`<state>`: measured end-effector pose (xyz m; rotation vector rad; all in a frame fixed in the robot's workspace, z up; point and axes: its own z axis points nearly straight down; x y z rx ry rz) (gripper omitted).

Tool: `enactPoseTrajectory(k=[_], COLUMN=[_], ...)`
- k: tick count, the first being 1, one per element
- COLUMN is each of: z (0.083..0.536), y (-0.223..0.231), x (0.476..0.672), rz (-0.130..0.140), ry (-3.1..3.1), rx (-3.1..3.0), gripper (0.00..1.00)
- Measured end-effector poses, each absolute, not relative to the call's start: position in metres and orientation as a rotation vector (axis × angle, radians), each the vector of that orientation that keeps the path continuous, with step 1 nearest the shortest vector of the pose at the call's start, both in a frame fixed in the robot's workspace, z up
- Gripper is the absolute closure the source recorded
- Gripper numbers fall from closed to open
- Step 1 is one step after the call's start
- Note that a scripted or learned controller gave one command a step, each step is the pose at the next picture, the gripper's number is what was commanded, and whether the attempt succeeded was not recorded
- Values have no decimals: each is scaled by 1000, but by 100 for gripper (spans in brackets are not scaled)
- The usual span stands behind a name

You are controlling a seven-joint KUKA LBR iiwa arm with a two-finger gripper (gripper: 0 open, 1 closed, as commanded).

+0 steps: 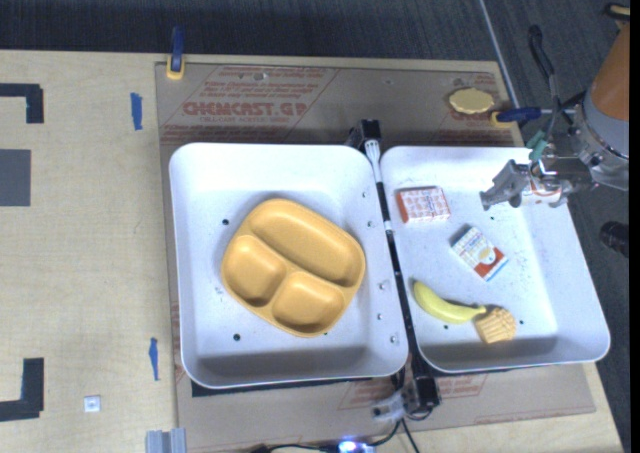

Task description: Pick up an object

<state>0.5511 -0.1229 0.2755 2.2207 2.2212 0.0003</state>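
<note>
Camera view: claw (503, 188) hangs over the right bin's (590, 326) far right part, its state impossible to tell. Below lie a red box (423, 204), small carton (478, 252), banana (445, 304) and waffle piece (495, 324). Left bin (190, 241) holds a yellow tray (292, 266).

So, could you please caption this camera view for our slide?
Gripper above the right bin holding banana and cartons; yellow tray in the left bin.
</note>
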Motion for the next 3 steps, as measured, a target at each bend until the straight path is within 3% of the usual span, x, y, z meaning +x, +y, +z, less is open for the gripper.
enactPoseTrajectory(k=[1, 2, 3], z=[95, 105, 185], y=[-148, -148, -76], x=[554, 554, 528], rz=[2, 4, 3], ry=[2220, 2217, 2223], rx=[2220, 2219, 2218], gripper=[0, 100, 100])
